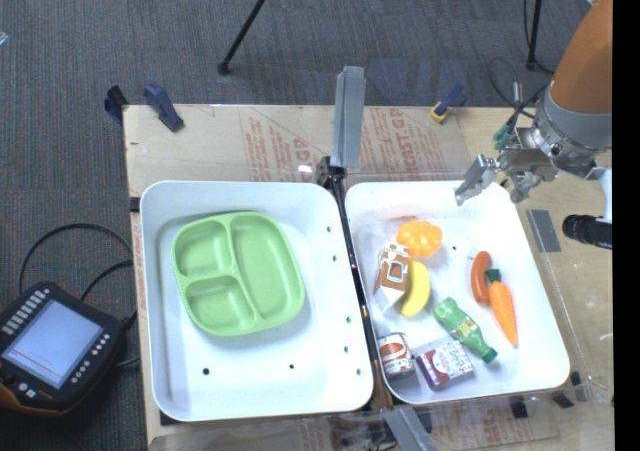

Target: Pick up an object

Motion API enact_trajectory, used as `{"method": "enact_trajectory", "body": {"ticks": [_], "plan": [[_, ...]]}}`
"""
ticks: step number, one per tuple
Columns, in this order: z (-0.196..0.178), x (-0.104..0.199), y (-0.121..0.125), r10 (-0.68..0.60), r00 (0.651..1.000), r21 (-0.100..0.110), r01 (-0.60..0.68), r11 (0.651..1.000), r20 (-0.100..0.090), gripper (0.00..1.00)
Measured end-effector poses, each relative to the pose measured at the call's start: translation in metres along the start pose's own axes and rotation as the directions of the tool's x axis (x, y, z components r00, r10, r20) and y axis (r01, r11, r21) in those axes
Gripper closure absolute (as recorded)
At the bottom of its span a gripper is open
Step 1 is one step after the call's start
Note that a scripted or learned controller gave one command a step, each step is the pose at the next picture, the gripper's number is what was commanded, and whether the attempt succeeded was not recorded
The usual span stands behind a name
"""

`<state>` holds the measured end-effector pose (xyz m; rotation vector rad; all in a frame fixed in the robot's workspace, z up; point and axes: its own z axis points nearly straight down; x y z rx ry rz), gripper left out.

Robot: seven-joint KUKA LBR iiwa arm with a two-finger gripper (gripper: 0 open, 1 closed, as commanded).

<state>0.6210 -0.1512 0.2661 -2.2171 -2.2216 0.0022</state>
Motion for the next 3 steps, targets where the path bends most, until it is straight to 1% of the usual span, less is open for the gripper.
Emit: {"method": "enact_trajectory", "body": {"ticks": [1,2,3], "plan": [[0.112,0.029,0.023,-0.241,0.970,0.000,0.241,0.970,0.000,0.00],[0.180,0.011,0.023,-0.215,0.977,0.000,0.215,0.977,0.000,0.00],[0.170,0.011,0.024,-0.213,0.977,-0.001,0.213,0.977,-0.001,1.00]]}}
